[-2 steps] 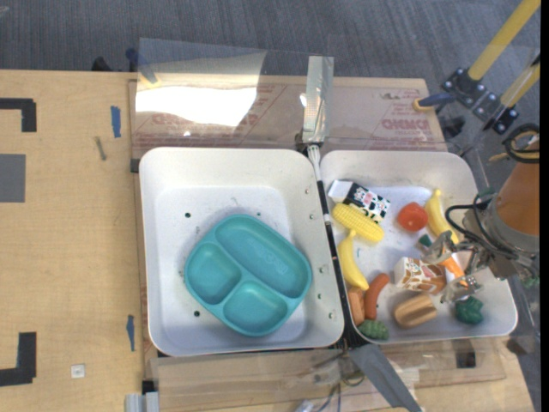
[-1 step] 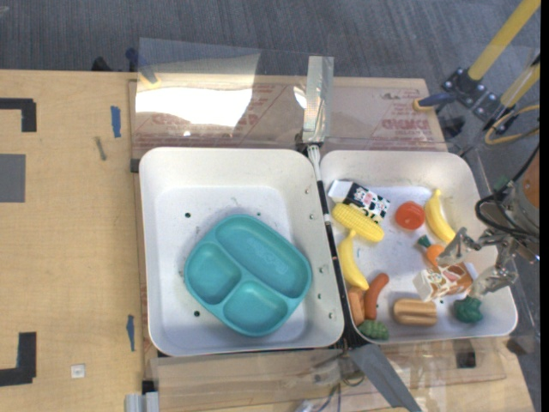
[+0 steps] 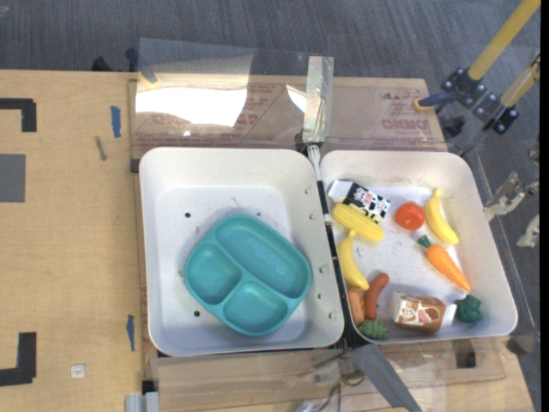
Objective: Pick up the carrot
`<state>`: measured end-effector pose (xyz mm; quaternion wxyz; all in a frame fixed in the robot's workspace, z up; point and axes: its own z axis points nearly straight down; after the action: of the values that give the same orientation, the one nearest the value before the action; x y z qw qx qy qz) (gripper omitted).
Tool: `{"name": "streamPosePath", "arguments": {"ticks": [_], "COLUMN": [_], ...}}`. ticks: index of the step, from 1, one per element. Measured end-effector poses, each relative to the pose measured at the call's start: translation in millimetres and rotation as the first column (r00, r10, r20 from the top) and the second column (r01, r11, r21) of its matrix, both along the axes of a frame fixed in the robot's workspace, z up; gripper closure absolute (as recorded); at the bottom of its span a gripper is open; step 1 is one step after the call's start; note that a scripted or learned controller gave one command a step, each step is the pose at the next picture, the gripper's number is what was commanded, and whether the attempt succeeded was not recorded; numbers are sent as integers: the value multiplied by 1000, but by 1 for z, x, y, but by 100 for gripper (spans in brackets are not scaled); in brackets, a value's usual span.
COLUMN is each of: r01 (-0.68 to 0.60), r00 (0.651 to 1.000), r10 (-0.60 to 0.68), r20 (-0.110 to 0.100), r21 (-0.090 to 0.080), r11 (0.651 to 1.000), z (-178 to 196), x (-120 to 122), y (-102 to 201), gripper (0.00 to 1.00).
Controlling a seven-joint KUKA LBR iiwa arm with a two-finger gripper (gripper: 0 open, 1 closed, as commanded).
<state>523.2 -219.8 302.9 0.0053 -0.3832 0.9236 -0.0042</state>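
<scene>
Carrot point(image 3: 446, 265) in right bin point(image 3: 493, 230), beside banana point(image 3: 441, 217). Cow-print carton point(image 3: 367, 201), labelled bottle point(image 3: 419, 312): text unreadable. Gripper state: cannot tell.

- The two bins point(image 3: 163, 230) look like smooth white plastic, faintly glossy.
- The teal divided plate point(image 3: 247, 273) is matt plastic.
- The carrot point(image 3: 448, 264) and yellow bananas point(image 3: 441, 217) have a toy-plastic sheen.
- The bench point(image 3: 60, 230) looks like bare matt wood.

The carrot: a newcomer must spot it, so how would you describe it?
Look in the right bin. Near its right wall, below the upright banana, lies the carrot. It alone is an orange cone with a green top, tapering toward the broccoli.
</scene>
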Motion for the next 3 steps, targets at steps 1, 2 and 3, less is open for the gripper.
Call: {"name": "streamPosePath", "arguments": {"ticks": [1,2,3], "r01": [-29,-24,-24], "r00": [1000,1000,1000], "r10": [29,24,24], "r20": [-10,-3,-4], "r21": [7,7,8], "r11": [1000,1000,1000], "z": [-17,-6,-7], "x": [-3,-1,-1], "y": [71,70,70], "gripper": [100,100,0]}}
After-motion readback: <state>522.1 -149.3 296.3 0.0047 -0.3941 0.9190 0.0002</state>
